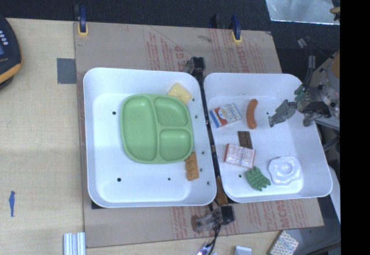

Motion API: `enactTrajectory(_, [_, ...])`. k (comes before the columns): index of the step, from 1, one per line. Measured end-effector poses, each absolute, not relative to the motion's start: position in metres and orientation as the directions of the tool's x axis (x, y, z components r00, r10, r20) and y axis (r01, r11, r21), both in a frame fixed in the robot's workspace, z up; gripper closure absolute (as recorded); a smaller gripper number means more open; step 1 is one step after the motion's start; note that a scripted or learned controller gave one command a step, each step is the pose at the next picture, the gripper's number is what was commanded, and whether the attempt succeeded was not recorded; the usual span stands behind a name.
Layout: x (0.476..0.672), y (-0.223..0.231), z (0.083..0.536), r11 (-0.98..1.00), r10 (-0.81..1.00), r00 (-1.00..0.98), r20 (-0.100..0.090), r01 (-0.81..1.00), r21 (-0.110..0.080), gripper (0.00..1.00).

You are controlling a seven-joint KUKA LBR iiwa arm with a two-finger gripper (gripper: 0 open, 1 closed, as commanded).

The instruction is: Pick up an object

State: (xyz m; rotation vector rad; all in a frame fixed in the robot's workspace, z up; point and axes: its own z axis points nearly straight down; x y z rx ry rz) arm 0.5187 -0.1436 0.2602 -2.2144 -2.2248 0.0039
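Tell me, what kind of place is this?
Probably a robot testing lab. A robot arm reaches over two white bins clamped to a workbench, with toy food like a hot dog to grab.

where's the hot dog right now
The hot dog lies in the right bin, toward its far side, between the small red and white packet and the claw.

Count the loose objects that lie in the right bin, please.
6: carton, sausage, brown bar, pink packet, green toy, white lid. None seems hidden.
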Motion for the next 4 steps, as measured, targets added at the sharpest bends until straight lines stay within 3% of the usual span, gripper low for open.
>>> enactTrajectory(1, [0.628, -0.138, 0.107, 0.01, 1.0, -0.01, 0.0, 1.0, -0.007, 0.0])
enactTrajectory(2, [0.642, -0.16, 0.091, 0.004, 1.0, -0.004, -0.002, 1.0, -0.002, 0.0])
enactTrajectory(3, [0.642, -0.16, 0.103, 0.005, 1.0, -0.005, -0.003, 1.0, -0.001, 1.0])
enactTrajectory(4, [0.639, -0.063, 0.198, 0.012, 1.0, -0.012, 0.002, 1.0, 0.006, 1.0])
